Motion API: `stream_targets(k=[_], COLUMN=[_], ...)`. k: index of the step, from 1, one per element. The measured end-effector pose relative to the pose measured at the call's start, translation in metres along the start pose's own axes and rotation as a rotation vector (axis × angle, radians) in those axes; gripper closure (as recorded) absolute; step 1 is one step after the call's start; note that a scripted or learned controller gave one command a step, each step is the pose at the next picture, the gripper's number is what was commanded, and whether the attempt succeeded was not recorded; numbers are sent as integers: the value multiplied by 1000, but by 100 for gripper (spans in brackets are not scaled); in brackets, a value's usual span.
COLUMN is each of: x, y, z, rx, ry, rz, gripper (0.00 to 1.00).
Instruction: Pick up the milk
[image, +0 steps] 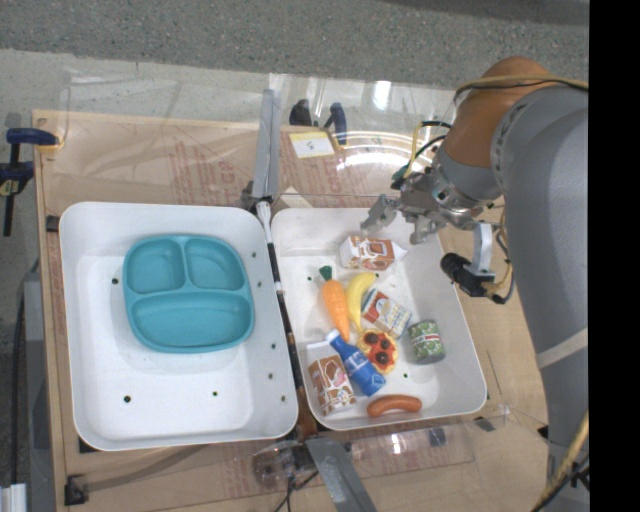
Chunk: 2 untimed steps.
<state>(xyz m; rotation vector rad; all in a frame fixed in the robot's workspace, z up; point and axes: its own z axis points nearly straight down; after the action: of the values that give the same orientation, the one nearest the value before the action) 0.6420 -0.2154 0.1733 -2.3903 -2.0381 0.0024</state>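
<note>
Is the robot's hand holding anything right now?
No. The grey metal hand hangs above the right white bin, nothing between its fingers. The small white-and-brown milk carton lies just below it.

The left bin carried a teal divided plate, which lay nearer to its far edge. In the right bin a carrot and a banana lay side by side near the middle. A green can lay near the right edge. A sausage was at the near edge. A blue bottle lay beside a pizza slice. Two blue clamps gripped the bench's left edge.
</note>
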Motion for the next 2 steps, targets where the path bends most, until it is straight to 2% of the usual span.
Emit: stream_targets(k=[1, 2], x=[-12, -11], y=[19, 13], z=[61, 65], rx=[-25, -39], ry=[-6, -19], rz=[-205, -343], gripper=[0, 0])
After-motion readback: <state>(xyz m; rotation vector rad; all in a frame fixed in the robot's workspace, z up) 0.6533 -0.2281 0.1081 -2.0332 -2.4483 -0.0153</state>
